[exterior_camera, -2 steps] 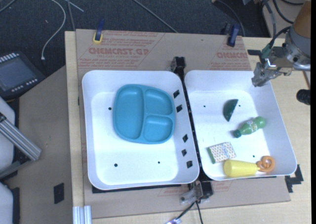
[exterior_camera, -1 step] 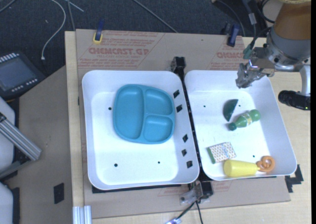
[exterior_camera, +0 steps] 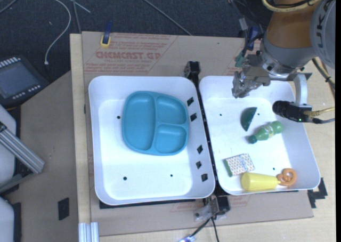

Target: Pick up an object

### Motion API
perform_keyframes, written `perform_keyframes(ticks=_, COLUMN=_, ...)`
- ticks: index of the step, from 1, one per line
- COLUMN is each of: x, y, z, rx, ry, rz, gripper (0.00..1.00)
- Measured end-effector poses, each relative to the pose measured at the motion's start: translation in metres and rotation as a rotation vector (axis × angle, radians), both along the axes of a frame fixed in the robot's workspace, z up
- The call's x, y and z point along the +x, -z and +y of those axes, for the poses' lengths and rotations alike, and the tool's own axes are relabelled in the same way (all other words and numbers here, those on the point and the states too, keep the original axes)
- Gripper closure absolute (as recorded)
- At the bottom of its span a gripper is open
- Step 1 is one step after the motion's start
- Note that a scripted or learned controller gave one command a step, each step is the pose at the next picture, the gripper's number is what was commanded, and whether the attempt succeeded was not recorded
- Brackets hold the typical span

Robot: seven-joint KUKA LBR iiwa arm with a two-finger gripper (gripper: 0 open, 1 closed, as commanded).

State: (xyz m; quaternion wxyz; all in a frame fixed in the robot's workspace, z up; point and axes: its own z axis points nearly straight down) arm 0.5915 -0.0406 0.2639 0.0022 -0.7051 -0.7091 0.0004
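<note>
Just below the gripper [exterior_camera: 244,89], whose jaws' state you cannot tell, lies 1 dark green wedge [exterior_camera: 248,118]: judged light, stiff, smooth; take it across its flat faces.

Arm enters from the right — grey body, orange band above the wrist, angled down and leftward. Gripper [exterior_camera: 241,90] hangs low at the arm's tip — nothing seen between its fingers.
</note>
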Motion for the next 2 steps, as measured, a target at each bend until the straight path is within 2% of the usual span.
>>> perform_keyframes(ticks=1, x=0.0, y=0.004, z=0.044, rx=-0.001, ry=0.001, rz=-0.001, gripper=1.0)
perform_keyframes(ticks=2, x=0.004, y=0.024, z=0.096, rx=-0.001, ry=0.001, rz=0.0, gripper=1.0)
